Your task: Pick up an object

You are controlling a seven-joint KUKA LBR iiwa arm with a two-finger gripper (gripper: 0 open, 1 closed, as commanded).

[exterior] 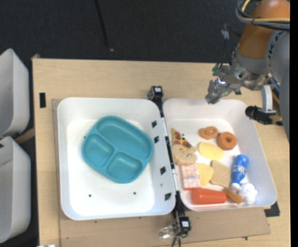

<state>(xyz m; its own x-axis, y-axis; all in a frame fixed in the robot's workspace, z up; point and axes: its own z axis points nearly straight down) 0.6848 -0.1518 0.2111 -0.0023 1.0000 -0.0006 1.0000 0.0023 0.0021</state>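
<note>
Now | end effector [214, 95] above right bin's [251, 122] far rim | grasping nothing

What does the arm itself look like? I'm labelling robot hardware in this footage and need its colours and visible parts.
The arm is grey with a rounded orange band above the wrist and a pale cable looping over its top. Its gripper is a small dark grey metal assembly with thin cabling along it, too blurred to make out any markings.

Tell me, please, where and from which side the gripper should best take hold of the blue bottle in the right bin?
Probably across the middle of the blue bottle, from above: it lies flat, and its narrow sides look easiest to span.
</note>
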